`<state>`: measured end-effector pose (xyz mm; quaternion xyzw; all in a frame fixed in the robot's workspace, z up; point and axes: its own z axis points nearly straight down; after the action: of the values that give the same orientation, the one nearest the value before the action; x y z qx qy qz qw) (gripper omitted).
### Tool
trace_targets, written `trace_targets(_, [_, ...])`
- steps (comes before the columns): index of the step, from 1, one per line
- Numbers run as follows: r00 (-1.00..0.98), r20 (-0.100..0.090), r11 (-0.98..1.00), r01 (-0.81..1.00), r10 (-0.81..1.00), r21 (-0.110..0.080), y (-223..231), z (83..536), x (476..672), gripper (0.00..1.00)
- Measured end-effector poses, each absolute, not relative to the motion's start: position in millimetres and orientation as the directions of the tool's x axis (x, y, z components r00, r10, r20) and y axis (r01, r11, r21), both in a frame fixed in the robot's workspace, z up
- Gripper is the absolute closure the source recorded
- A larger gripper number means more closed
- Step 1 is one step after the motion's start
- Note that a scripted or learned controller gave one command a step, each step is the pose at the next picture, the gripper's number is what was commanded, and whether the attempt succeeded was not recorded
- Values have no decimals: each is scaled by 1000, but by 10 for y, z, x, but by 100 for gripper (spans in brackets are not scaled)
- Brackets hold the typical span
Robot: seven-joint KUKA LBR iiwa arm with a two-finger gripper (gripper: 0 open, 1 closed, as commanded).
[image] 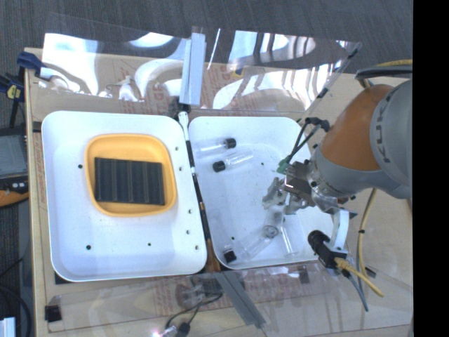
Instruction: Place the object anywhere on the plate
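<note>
The arm [365, 142] ran off the right side, its upper links cut away. The gripper [280, 196] was a grey tangle over the right bin [242, 128], too blurred to read its state. The clear tubes [231, 161] were too faint for detail, and the table [31, 83] was cropped at left.

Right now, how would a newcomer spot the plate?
Of the two white bins, take the left bin. The plate lies in its upper middle: a yellow rounded-square rim around a dark ribbed centre, unlike the clear black-capped tubes in the right bin.
</note>
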<state>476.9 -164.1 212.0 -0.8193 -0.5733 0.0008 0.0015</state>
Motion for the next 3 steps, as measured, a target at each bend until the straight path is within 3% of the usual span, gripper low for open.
trace_targets(1, [343,0,-343,939,939,-3,-1642,2120,4769,0])
trace_targets(2, [11,2,-11,1000,1000,-3,-1324,1995,4769,0])
trace_targets(3, [-702,4,702,712,712,-2,-1515,1770,4764,0])
